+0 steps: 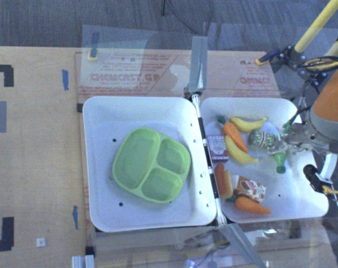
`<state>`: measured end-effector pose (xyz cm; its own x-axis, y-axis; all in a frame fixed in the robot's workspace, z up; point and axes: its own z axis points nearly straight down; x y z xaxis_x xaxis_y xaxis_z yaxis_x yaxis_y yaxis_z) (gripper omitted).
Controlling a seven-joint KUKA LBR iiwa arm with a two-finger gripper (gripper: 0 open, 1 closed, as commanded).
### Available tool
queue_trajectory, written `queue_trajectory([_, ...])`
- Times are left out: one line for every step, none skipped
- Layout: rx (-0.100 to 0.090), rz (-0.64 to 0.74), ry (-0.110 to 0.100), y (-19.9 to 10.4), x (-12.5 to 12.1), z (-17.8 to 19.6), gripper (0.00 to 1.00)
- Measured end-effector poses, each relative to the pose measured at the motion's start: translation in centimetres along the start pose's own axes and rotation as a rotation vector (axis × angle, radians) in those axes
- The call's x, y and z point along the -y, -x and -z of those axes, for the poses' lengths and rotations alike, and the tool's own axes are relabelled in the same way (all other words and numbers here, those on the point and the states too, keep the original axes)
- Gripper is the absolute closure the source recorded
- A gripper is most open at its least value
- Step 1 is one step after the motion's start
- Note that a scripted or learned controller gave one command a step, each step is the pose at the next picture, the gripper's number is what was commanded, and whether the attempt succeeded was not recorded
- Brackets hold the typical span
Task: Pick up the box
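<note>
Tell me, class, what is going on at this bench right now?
A robot arm reaches in from the right over the right bin, which holds toy food: bananas, carrots and a small box by its left wall. The gripper sits near a can, well apart from the box. A green plate lies in the left bin.

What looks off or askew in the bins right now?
Nothing spilled or broken. The green divided plate lies rotated askew in the left bin. In the right bin the toy food is crowded toward the divider side, and the small maroon box sits right against that wall.
</note>
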<state>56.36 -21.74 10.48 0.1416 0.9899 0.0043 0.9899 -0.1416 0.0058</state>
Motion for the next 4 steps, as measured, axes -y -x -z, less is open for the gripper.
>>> queue_trajectory([0.010, -0.231, -0.024, -7.8, -3.7, 0.0, 1.00])
queue_trajectory([0.006, 0.099, -0.003, -6.0, -9.6, 7.5, 1.00])
queue_trajectory([0.007, -0.571, -0.004, -6.1, -9.5, 10.4, 1.00])
queue_trajectory([0.008, -0.928, -0.004, -5.6, -9.4, 14.3, 1.00])
